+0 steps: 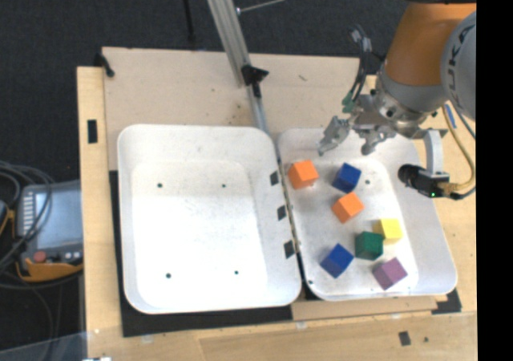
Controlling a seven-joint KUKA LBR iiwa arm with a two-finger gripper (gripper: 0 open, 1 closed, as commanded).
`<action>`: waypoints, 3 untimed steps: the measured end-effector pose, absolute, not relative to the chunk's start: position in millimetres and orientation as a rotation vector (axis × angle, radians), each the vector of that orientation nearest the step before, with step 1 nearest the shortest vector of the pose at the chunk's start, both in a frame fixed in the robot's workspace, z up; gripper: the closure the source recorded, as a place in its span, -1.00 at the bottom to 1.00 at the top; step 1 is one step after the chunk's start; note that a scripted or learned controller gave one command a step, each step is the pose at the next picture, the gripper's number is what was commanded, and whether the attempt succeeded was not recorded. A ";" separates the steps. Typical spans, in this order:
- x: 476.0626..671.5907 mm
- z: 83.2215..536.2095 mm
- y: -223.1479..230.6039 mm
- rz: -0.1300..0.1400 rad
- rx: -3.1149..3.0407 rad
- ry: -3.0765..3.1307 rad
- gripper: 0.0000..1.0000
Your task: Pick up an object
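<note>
My gripper (351,143) hangs over the far end of the right bin (425,271), its two fingers spread apart with nothing between them. Just below it lie a blue cube (347,177) and an orange cube (302,174). Further toward the front sit a second orange cube (348,207), a yellow cube (390,229), a green cube (369,245), another blue cube (337,260) and a purple cube (390,272).
The left bin (200,215) lies beside the right one, sharing a middle rim. A slanted metal rail (228,26) rises from behind the bins. A control pendant (48,231) with cables lies off the bench at left.
</note>
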State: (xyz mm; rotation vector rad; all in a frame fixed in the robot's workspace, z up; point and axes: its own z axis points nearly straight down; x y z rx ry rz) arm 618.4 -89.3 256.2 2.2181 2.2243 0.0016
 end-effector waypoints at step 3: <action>623.8 155.3 -99.1 -0.008 2.226 2.220 -1.00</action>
